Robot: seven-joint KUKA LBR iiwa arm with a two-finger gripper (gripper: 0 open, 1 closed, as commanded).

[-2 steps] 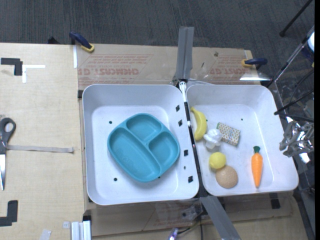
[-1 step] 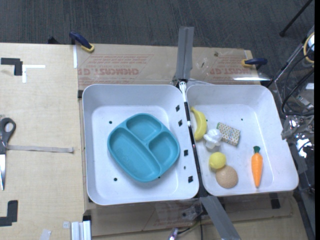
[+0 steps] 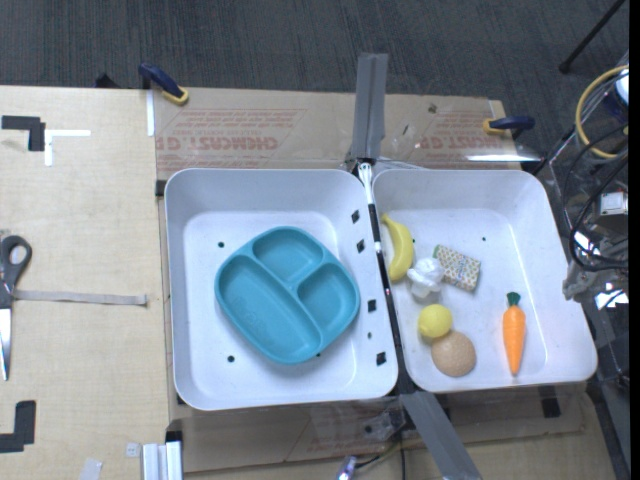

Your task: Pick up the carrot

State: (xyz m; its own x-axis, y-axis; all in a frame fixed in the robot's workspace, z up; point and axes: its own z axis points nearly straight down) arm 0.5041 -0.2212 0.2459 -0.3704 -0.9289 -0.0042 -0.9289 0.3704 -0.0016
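1. The carrot [image 3: 514, 336] is lying in the right bin [image 3: 470, 193], toward that bin's 4 o'clock corner, with its orange body running nearly straight up and down and its green top pointing to 12 o'clock.
2. It is sitting apart from everything else in that bin, close to the right wall.
3. A tan round ball [image 3: 453, 353] is resting at the carrot's 9 o'clock, near the bin's front edge, and a lemon [image 3: 434, 321] is touching it just above.
4. A banana [image 3: 398, 248] is curving along the bin's left wall (at roughly 10 o'clock from the lemon), with a small white crumpled object [image 3: 426, 276] just beside it.
5. A speckled sponge-like block [image 3: 458, 266] is lying tilted at the white object's 2 o'clock.
6. The left bin [image 3: 190, 298] is holding a teal divided plate [image 3: 287, 294], sitting slightly turned, its three compartments facing up.
7. Scissors [image 3: 8, 298] are lying on the bench [image 3: 80, 218] at the far 9 o'clock edge.
8. I cannot tell the state of the tool.
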